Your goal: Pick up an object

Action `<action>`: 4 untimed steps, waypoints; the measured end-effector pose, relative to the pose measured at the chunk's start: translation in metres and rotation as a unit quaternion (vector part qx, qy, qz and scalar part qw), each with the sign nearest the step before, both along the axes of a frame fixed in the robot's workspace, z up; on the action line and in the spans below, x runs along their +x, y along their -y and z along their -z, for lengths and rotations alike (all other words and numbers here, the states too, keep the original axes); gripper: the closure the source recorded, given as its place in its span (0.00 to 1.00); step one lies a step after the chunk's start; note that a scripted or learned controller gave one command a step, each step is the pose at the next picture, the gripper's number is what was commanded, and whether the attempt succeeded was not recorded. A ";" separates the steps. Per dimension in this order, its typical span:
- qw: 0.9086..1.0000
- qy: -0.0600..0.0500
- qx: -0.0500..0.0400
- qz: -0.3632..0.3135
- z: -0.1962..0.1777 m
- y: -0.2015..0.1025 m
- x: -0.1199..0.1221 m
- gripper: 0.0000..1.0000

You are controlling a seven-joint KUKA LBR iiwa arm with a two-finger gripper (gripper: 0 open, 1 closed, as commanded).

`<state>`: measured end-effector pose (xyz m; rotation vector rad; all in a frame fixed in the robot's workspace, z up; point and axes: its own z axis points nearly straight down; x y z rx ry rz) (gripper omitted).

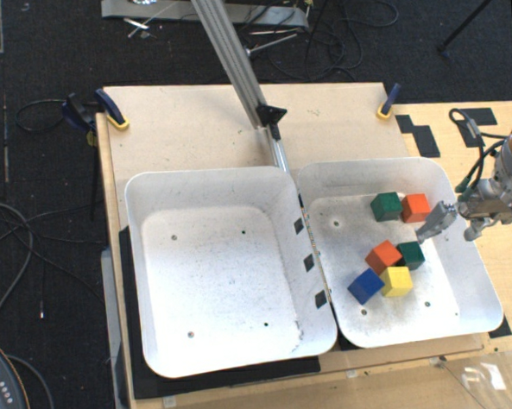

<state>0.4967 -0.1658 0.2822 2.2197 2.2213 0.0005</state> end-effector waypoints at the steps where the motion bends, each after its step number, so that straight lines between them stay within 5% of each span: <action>1: 1.000 0.004 -0.001 -0.001 -0.057 -0.001 -0.006 0.00; 3: 1.000 0.001 -0.001 0.001 -0.071 0.028 0.044 0.00; 4: 1.000 -0.004 0.001 0.001 0.139 0.051 0.092 0.00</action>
